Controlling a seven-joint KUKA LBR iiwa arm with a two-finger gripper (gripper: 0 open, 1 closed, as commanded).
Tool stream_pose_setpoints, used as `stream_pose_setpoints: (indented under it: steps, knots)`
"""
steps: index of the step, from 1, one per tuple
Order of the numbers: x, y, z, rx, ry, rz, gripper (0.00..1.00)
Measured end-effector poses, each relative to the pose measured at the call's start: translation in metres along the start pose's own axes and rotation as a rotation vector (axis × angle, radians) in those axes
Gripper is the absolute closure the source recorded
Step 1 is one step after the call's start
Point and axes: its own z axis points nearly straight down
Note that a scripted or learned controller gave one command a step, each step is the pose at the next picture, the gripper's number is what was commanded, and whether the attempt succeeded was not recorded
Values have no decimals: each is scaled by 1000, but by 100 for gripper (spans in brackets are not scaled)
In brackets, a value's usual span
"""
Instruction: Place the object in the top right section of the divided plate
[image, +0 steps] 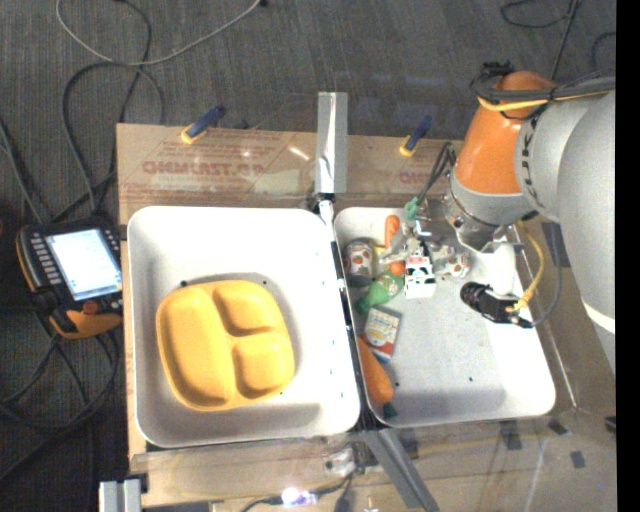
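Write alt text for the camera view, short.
A grey and orange robot arm reaches from the right over the right bin, its tool above a pile of small toys at that bin's left side. The left bin holds a yellow divided plate.

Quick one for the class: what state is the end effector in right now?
End effector: low over the toys at the back of the right bin; open or closed cannot be told.
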Motion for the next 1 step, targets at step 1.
stream_pose_setpoints:
  steps: [1]
  knots:
    - [56,-61,1,4,6,221,100]
